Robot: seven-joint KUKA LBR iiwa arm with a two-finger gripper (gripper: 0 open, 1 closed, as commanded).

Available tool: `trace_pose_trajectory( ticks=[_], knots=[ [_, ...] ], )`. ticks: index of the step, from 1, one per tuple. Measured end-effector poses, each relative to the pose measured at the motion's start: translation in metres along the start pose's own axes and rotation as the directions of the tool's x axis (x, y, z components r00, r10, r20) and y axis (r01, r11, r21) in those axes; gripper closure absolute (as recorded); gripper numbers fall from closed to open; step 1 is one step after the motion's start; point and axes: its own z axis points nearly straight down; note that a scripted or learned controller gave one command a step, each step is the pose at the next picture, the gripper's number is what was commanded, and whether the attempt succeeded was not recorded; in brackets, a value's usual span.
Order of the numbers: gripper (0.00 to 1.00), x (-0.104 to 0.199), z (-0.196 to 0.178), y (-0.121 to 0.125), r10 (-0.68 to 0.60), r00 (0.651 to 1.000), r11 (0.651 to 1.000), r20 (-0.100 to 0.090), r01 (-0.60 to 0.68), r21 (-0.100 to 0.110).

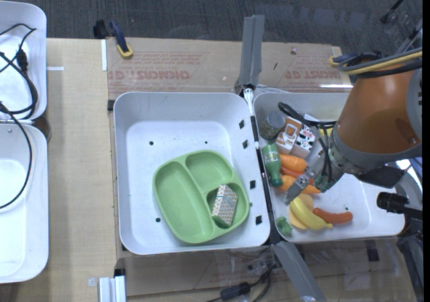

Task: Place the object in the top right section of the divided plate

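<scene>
We saw the end effector (300, 188) low over toy food (310, 216); its grip unclear. A patterned box (225, 204) lay in the green plate (176, 201).

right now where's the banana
In the camera view, the banana lies in the right bin, near its front edge, beside a red sausage-shaped toy.

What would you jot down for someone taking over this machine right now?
Gripper: low in the right bin, over the toy food; grip unclear.
Plate: green, divided, in the left bin. A patterned box lies in its lower-right section.
Right bin: banana, carrot, green bottle, red pepper, cartons.
Done: top-right section holds nothing, so nothing placed there.
Left: pick an object, carry it over, set it in that section.
</scene>
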Motion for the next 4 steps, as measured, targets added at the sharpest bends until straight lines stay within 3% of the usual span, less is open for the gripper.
trace_pose_trajectory(
  ticks=[4],
  knots=[
    [0.00,0.0001,-0.0001,0.0001,-0.001,1.000,1.000,0.000,0.001,0.000]
  ],
)
